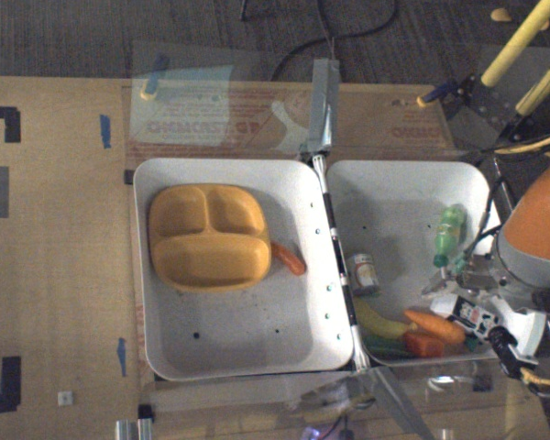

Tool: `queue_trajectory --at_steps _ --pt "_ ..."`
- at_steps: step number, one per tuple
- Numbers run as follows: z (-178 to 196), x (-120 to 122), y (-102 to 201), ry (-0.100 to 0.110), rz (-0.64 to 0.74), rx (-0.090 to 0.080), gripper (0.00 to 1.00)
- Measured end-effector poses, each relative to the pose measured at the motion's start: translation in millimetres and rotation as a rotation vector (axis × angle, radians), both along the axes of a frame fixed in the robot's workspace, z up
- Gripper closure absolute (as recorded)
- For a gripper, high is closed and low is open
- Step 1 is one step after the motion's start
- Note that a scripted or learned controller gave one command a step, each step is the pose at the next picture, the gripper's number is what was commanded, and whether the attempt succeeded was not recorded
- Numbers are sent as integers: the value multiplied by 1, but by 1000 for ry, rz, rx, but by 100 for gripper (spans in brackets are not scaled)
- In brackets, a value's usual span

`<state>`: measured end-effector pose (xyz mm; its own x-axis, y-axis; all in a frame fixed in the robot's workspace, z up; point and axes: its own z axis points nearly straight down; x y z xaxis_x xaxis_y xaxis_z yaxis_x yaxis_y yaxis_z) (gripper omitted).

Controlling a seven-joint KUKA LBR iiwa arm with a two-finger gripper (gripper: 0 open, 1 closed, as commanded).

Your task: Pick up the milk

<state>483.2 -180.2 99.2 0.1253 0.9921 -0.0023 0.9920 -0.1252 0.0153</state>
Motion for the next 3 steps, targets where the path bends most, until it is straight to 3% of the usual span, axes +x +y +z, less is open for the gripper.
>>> queue_trajectory --at_steps 1,2,3 --pt "100 20 -5 14 -20 4 0" --pt "-2 -1 -18 14 -274 7 0" --pt "125 -3 -27 14 -251 5 0"
